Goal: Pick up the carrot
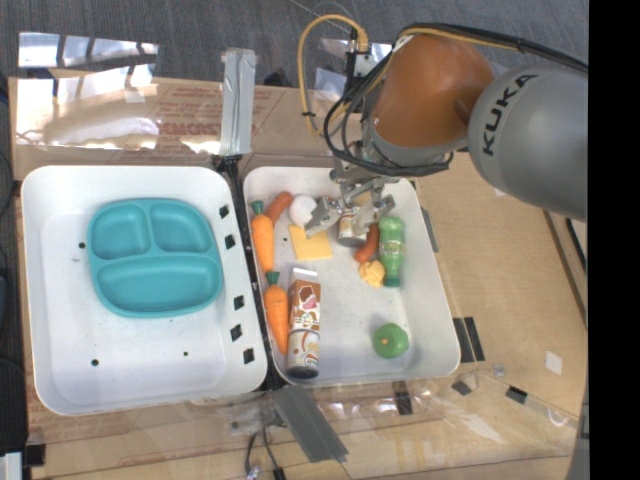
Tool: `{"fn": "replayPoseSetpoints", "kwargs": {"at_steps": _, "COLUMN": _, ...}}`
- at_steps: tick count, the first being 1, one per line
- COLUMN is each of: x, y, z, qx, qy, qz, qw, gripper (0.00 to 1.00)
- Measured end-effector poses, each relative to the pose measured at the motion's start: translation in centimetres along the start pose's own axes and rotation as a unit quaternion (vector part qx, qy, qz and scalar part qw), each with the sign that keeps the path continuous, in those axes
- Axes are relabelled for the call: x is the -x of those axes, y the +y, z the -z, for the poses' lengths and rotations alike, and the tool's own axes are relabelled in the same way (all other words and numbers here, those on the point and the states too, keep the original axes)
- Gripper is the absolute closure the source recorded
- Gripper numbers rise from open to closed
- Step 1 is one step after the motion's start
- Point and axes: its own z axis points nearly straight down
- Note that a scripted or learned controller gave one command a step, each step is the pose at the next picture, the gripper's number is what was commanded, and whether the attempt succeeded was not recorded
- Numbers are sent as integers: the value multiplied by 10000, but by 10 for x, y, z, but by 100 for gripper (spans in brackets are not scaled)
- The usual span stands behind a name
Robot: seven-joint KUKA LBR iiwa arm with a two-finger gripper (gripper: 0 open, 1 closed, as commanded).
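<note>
We see two carrots in the right bin (440, 298), both lying along its left wall: the upper carrot (262, 242) with its green top toward the far end, and the lower carrot (276, 313) just below it, nearly end to end with the first. The lower one lies touching or just beside a bottle with a brown label (304, 330). The hand (349, 215) hangs over the far middle of that bin, near a yellow cheese wedge (311, 244) and a green bottle (391, 249), apart from both carrots; whether it is open or closed we cannot tell.

We judge the carrots to be light, stiff plastic toys with smooth, tapering, slippery skin. We would grip across the thick middle. The upper carrot offers more room, though the wall crowds one side.
</note>
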Motion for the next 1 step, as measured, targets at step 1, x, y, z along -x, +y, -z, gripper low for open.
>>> {"fn": "replayPoseSetpoints", "kwargs": {"at_steps": 1, "x": 29, "y": 0, "z": -45, "qx": -12, "qy": 16, "qz": 1904, "qw": 9817, "gripper": 0}}
